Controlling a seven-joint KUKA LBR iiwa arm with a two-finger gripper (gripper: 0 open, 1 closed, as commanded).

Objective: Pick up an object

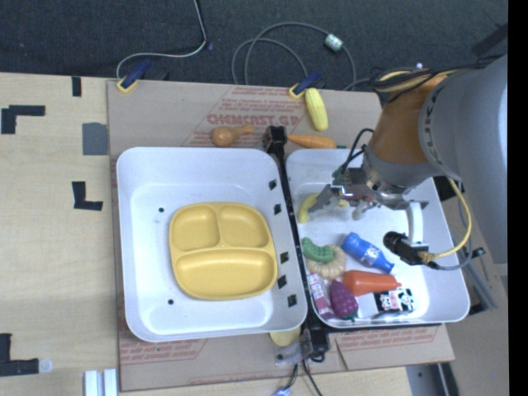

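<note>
In the right bin (pixel 445 299) the toys lie in a bunch near the front edge. A blue bottle (pixel 368 252) lies tilted in the middle of the bin. Just in front of it is an orange carrot (pixel 371 281), and a purple toy (pixel 344 299) touches the carrot's left end. A small black and white box (pixel 393 301) sits by the front right corner. A green and tan ring (pixel 321 252) lies close to the bin's left wall, and a pink packet (pixel 318 291) lies in front of it.

The grey arm with the orange band (pixel 402 130) comes in over the back of this bin. Its jaws (pixel 346 198) hang over the back part of the bin, behind the blue bottle and apart from it. They look spread a little, with no toy between them.

The left bin (pixel 136 221) holds a yellow plate (pixel 223 250) with three parts, right in its middle.

On the surface behind the bins lie a yellow corn (pixel 316 109), another carrot (pixel 311 141) and a small brown toy (pixel 224 135).
</note>
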